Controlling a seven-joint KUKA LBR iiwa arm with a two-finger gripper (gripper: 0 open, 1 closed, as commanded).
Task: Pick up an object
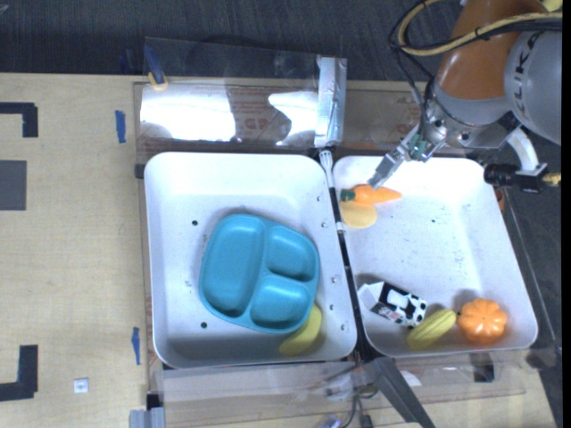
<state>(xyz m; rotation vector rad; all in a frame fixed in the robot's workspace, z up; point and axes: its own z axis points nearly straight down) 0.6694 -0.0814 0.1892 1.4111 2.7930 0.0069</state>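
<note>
Left bin [169, 239]: blue tray [259, 273], not in play. Right bin [500, 239], far-left corner: carrot [373, 195], long axis running left-right, just below-left of end effector [385, 173]. Tip touching or nearly so; can't tell how far open, nothing visibly held.

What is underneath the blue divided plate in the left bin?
A yellow banana-like fruit sticks out from under the near right edge of the blue plate. The plate covers the rest of it and the bin floor beneath.
</note>
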